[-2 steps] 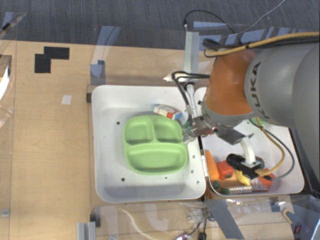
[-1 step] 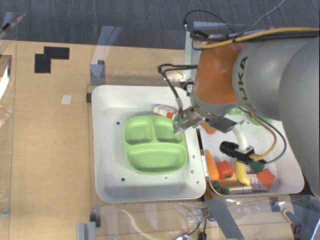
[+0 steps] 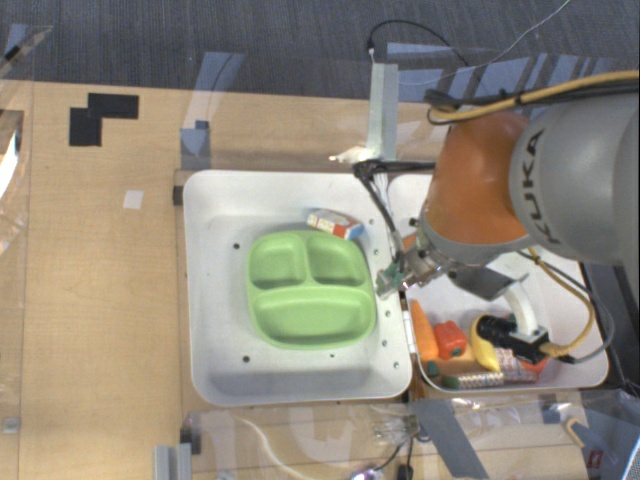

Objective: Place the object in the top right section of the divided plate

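Camera view: arm [image 3: 520, 178] reaches over the right bin [image 3: 590, 368], gripper [image 3: 392, 276] low at the seam between the bins, just off the plate's right rim. Can't tell its state. Green plate [image 3: 310, 288] sits in the left bin [image 3: 215, 298]. A small red-white-blue object [image 3: 334, 224] lies touching the plate's top edge, outside its sections. Toy food [image 3: 470, 348] piled in right bin.

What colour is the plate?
Light green plate, plain, seen clearly in the camera view.
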Controlling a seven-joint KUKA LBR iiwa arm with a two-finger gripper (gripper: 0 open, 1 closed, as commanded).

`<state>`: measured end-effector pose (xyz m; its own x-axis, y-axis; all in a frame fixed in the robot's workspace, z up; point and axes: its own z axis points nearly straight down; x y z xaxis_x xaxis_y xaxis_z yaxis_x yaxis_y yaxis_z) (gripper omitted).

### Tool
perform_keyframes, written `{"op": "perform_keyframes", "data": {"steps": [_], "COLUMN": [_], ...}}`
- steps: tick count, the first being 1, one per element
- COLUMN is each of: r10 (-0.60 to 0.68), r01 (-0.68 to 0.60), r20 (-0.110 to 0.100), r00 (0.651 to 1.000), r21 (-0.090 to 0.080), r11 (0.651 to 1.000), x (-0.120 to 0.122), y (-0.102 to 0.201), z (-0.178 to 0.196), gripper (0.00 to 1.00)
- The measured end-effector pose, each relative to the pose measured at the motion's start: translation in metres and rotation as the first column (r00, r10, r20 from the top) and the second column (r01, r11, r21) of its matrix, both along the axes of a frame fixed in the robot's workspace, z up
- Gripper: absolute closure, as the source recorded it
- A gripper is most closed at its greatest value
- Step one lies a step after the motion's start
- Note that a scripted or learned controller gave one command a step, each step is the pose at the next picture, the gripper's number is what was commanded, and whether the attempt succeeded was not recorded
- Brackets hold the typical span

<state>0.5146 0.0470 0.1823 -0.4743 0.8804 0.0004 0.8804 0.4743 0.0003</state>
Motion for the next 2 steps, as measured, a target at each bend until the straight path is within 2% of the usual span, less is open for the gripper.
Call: {"op": "perform_keyframes", "data": {"steps": [1,2], "r10": [0.098,0.04], "r01": [-0.098,-0.04], "r20": [0.0,0.0], "r00": [0.995,0.999], "r21": [0.0,-0.001], "r11": [0.995,0.999], "x": [0.042,0.004], "y": [0.046,-0.004], "z": [0.0,0.0], "gripper": [1.0,1.0]}}
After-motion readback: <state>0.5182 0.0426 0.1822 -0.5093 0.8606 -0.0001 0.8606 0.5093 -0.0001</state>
